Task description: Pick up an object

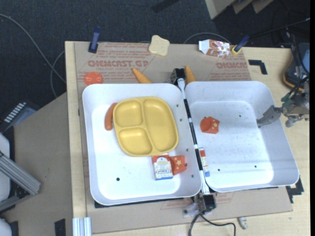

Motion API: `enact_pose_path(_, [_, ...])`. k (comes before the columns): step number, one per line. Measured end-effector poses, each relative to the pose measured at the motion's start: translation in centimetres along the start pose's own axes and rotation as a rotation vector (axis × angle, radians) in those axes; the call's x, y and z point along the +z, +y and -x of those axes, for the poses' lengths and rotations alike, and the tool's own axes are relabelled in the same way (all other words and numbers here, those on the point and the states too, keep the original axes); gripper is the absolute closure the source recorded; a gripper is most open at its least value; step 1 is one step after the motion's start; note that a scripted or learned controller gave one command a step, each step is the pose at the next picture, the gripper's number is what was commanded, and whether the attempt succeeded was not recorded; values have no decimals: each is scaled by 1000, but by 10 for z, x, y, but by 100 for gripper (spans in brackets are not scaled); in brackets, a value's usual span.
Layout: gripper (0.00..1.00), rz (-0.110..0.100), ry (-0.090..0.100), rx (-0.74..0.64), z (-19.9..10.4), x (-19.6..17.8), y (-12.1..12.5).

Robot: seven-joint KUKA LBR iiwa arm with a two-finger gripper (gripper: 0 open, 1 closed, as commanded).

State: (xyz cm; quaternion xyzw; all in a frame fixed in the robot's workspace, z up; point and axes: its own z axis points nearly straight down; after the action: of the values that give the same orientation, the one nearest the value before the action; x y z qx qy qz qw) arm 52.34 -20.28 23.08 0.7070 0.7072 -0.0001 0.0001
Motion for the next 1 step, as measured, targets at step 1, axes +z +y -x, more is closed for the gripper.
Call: enact_pose_path(1, [0,-2,2,-1,-74,101,9])
